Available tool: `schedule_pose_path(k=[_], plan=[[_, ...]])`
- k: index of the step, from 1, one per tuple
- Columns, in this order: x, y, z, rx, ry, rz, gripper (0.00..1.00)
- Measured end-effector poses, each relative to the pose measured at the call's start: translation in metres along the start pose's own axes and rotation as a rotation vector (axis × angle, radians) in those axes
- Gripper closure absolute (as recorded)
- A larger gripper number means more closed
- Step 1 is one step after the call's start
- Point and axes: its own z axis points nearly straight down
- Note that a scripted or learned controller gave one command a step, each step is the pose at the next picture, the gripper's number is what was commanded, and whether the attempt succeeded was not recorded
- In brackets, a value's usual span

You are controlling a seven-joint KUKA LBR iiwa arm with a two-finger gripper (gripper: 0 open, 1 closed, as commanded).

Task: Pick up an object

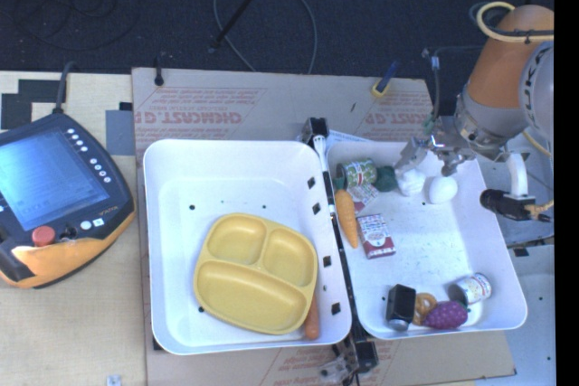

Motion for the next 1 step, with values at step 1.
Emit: schedule_pose_path(k=[1], plan=[[0.0701, -0.0005, -0.0252, 0.005, 0.004, -0.007, 0.0]])
